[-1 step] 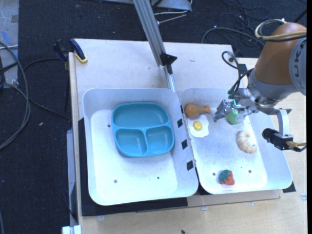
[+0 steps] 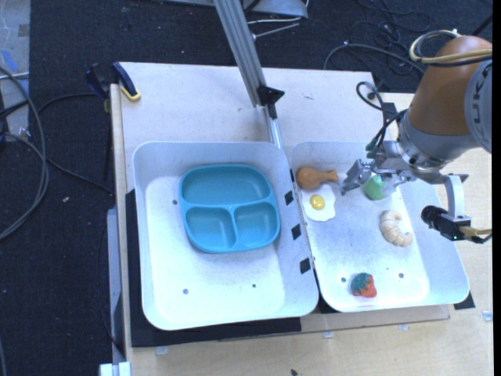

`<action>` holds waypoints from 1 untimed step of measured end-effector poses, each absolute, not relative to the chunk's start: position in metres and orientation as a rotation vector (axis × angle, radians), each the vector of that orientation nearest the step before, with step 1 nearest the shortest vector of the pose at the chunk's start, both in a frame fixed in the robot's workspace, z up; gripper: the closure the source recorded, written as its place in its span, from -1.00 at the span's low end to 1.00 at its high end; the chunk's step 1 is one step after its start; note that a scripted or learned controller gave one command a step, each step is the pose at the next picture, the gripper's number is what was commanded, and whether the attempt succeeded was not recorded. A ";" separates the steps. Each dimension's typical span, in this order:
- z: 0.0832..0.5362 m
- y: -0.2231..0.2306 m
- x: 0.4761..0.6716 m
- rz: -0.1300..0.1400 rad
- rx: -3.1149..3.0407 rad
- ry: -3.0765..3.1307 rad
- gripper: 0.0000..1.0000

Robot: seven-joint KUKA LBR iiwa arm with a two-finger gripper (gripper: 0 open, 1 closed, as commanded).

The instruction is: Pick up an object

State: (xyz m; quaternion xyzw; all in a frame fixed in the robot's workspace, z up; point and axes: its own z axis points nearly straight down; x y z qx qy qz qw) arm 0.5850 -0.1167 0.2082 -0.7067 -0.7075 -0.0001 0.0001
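Hovering low over the right-hand shallow white bin (image 2: pixel 438 284), hand (image 2: pixel 366 177) poised just above a small round green toy (image 2: pixel 374 187) at that bin's one o'clock; finger spread impossible to tell. Judging by position, lining up a grasp; needing next a short descent and a firm closing.

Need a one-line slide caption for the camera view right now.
Pincer over the right bin beside a green toy; blue tray in the left bin.

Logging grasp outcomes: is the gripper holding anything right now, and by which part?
Cannot be told. The gripper sits right at the green object in the right bin, but a hold between its fingers isn't visible.
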 end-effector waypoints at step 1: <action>0.145 -0.113 0.587 0.005 -2.219 -2.219 -1.00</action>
